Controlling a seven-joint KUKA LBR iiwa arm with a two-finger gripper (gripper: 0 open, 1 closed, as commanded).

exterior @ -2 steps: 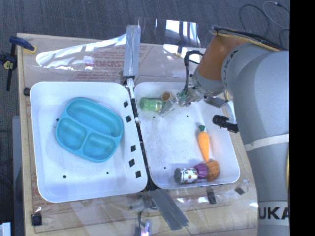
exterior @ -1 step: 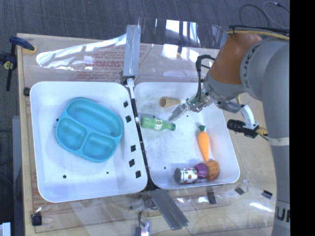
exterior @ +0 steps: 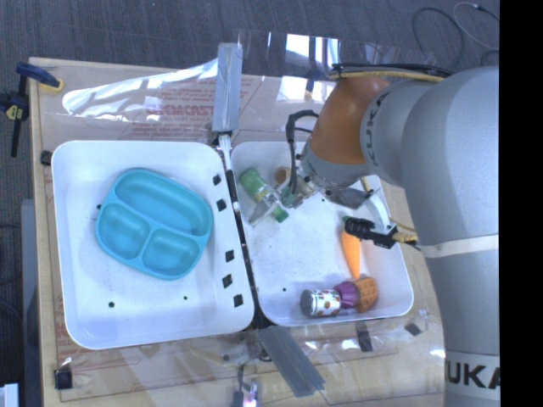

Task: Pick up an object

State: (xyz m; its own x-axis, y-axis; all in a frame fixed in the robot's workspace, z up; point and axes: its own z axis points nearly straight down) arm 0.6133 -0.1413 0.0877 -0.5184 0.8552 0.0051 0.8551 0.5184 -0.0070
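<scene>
My gripper hangs low over the back left part of the right bin. A green bottle-like object lies just left of it, near the bin's divider. A small green piece shows right at the gripper's tip; whether it is held is unclear. An orange carrot lies to the right of the bin's middle. Along the front wall lie a small printed can and, touching it, a purple and tan toy.
A blue divided plate lies in the left bin. The grey arm with its orange band covers the back right of the right bin. Bare white floor shows in the right bin's middle.
</scene>
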